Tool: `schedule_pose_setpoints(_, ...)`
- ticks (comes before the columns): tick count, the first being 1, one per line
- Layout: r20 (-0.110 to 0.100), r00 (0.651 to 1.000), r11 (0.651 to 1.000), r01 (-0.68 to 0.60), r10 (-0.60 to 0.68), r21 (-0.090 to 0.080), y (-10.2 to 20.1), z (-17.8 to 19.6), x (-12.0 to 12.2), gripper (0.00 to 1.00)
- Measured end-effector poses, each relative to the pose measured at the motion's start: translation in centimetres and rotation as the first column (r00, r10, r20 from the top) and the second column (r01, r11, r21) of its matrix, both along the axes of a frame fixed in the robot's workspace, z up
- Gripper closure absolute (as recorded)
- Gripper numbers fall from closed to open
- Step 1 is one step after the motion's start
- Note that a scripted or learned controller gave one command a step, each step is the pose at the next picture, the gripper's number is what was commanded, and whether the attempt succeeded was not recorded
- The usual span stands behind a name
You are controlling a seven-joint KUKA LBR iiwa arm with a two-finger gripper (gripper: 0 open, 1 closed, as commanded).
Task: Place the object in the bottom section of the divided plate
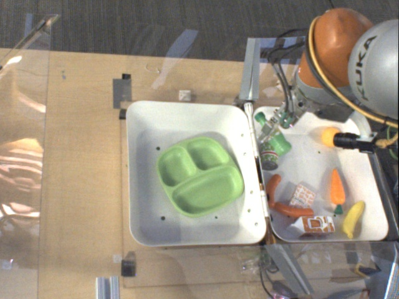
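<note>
Tool over right bin, state unclear; wooden bench, dark carpet behind.

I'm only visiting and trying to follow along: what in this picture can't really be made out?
- Gripper: in the camera view, too small and cluttered by cables to tell whether it is open or shut.
- Green bottle: whether it is gripped or just lies below is unclear.
- Right bin: its upper part is hidden by the arm.
- Carton: print too small to read.
</note>
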State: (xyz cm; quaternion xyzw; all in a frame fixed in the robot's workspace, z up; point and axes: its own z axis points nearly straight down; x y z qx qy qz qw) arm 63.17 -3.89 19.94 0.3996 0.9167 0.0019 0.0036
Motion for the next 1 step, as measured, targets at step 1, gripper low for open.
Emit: schedule_pose_setpoints(1,-0.002,0.979,0.979,0.205,-0.205,0.002,5.03,-1.40,-6.88,1.00)
